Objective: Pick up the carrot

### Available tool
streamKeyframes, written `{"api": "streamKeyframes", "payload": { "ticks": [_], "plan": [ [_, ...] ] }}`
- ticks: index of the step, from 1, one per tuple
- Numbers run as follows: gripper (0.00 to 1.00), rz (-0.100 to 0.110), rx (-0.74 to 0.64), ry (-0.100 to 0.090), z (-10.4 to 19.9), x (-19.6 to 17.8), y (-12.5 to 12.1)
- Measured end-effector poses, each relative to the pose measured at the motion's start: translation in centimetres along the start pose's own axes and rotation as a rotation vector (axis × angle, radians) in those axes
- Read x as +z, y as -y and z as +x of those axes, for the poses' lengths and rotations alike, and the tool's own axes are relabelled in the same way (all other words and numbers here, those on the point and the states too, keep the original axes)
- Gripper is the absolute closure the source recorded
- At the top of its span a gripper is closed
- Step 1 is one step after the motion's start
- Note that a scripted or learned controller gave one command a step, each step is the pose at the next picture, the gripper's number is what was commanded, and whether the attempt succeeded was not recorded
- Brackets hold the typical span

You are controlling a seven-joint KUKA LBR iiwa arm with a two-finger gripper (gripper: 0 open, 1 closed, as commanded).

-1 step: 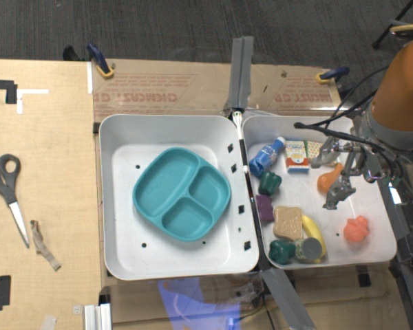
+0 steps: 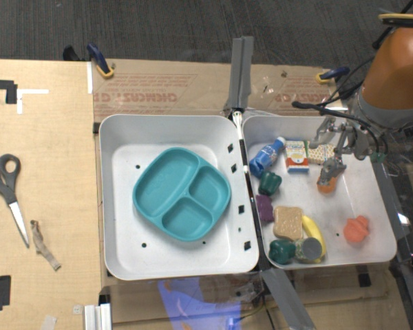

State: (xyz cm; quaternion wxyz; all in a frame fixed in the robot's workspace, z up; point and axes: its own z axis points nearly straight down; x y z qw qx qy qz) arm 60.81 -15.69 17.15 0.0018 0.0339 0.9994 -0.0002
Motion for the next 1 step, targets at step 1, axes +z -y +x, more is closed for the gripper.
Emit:
{"api": "streamKeyframes", "payload": {
  "ticks": [1],
  "plan": [
    [0.00, 0.000, 0.118, -0.002, 4.09, 5.00, -5.20]
  ]
}}
